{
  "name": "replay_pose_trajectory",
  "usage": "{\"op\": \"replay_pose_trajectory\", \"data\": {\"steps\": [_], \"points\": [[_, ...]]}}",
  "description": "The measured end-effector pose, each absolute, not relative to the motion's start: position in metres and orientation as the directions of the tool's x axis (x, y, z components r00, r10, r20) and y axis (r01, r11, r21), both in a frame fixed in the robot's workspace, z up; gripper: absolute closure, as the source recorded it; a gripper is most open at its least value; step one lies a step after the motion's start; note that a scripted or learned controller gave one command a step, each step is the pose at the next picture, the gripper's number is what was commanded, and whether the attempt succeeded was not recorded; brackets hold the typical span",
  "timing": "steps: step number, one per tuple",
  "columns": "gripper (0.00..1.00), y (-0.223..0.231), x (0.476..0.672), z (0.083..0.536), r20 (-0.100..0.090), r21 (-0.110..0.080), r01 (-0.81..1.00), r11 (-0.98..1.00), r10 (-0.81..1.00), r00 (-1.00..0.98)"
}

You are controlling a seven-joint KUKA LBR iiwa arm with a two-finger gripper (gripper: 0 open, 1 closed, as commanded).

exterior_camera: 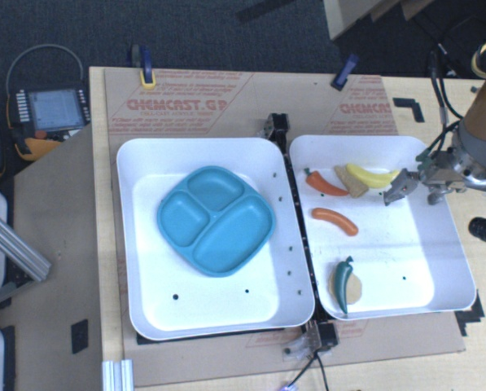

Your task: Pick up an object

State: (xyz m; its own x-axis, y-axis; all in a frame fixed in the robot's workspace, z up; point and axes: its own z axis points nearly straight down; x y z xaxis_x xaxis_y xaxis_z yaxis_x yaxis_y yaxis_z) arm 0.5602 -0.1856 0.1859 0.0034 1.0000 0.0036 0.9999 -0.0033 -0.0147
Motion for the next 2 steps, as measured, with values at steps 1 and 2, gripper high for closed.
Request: {"op": "replay_pose_trajectory", "data": {"steps": [1, 2], "points": [[0.0, -0.185, 0.564, 0.193, 0.001, -0.001, 1.0, 0.0, 1.0, 0.0], [0.0, -0.185, 0.565, 0.129, 0.003, -0.007, 1.0, -0.001, 1.0, 0.001]]}}
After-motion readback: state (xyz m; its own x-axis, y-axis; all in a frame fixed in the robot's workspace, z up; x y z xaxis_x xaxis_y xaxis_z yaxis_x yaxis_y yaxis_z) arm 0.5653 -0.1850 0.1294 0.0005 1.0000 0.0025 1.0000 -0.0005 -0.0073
